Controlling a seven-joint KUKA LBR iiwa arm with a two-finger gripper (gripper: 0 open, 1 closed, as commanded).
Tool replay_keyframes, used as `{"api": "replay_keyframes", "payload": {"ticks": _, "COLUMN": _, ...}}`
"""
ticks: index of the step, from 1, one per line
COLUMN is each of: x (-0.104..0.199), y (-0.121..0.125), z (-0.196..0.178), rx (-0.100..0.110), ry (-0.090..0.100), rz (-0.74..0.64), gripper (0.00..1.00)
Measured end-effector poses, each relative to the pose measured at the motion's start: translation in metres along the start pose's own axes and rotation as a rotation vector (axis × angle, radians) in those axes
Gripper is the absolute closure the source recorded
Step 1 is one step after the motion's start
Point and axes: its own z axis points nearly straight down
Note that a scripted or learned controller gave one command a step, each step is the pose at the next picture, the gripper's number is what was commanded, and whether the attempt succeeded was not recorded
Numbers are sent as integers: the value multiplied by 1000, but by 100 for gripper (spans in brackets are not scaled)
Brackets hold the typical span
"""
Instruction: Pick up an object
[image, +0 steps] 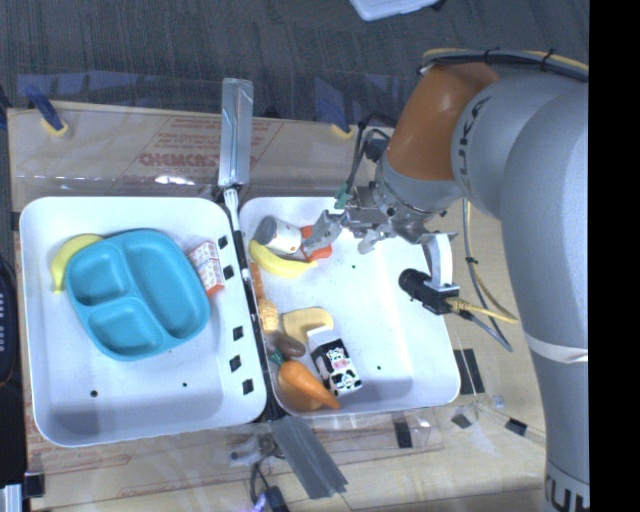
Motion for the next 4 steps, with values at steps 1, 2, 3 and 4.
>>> {"api": "replay_keyframes", "payload": {"ticks": 1, "x": -6, "y": 39, "z": 114, "rx": 19, "ry": 0, "rz": 203, "gripper": 0}}
{"api": "replay_keyframes", "payload": {"ticks": 2, "x": -15, "y": 51, "z": 119, "rx": 9, "ry": 0, "rz": -82, "gripper": 0}}
{"api": "replay_keyframes", "payload": {"ticks": 3, "x": -14, "y": 50, "z": 113, "rx": 15, "ry": 1, "rz": -86, "gripper": 100}}
{"api": "replay_keyframes", "payload": {"ticks": 4, "x": -15, "y": 50, "z": 113, "rx": 15, "ry": -1, "rz": -86, "gripper": 0}}
